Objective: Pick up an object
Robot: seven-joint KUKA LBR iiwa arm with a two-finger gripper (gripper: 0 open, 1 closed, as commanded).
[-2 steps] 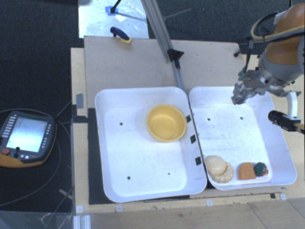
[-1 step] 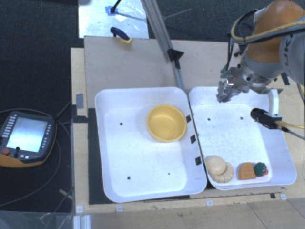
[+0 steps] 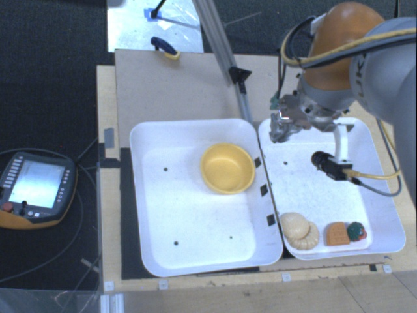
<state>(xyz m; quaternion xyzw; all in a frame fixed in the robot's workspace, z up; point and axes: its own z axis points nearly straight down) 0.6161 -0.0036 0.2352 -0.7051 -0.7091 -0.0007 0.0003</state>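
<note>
A yellow bowl (image 3: 227, 167) sits in the left bin (image 3: 156, 194), near its upper right corner. In the right bin (image 3: 384, 194), a cream, shell-shaped toy (image 3: 299, 230) lies at the front left, and an orange block with a green and red piece (image 3: 345, 233) lies beside it at the front. My gripper (image 3: 280, 128) hangs over the right bin's back left corner, far from these toys and to the right of the bowl. Nothing shows between its fingers.
A slanted metal pole (image 3: 221, 44) crosses the board behind the bins. A teach pendant (image 3: 36, 189) lies on the floor at left. A black cable part with a yellow lead (image 3: 332, 165) hangs over the right bin's middle.
</note>
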